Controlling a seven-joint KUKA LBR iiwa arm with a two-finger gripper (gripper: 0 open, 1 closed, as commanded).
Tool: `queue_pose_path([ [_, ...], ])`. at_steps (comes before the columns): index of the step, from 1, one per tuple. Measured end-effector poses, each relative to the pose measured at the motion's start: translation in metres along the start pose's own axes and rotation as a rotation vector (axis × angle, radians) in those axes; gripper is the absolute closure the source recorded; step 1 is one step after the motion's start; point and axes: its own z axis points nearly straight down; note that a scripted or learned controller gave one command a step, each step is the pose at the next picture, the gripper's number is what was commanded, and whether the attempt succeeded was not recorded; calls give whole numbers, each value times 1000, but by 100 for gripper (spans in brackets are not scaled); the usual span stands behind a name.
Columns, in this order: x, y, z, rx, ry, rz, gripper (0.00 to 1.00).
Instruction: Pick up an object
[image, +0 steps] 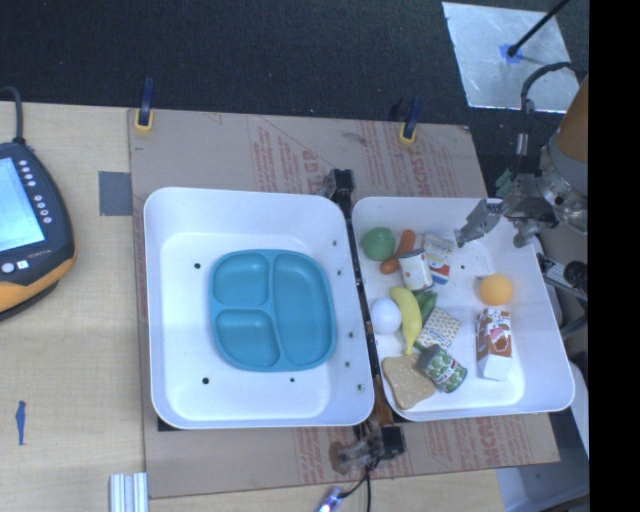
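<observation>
The right bin (556, 372) holds several toy foods: a green ball (378, 243), a carrot (405, 242), a small can (414, 270), an orange (494, 289), a banana (406, 313), a white egg (385, 316), a dark can (441, 367), a bread slice (403, 381) and a brown-and-white carton (494, 343). My gripper (500, 230) hangs over the bin's far right part, above and just beyond the orange. Its two fingers stand apart, open, with nothing between them.
The left bin (165, 300) holds a blue divided plate (272, 308). A handheld control pendant (25, 225) lies at the bench's left edge. Clamps (408, 122) pin the cardboard sheet at the back. The arm's body and cables crowd the right edge.
</observation>
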Motion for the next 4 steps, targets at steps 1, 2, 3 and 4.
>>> queue_pose_path([
  [1, 20, -10, 142, 4, 0, 0, 0],
  [2, 42, -42, 158, 1, -1, 1, 0],
  [3, 41, -41, 147, 2, -3, -1, 100],
  [4, 76, -11, 18, -2, 0, 0, 100],
])
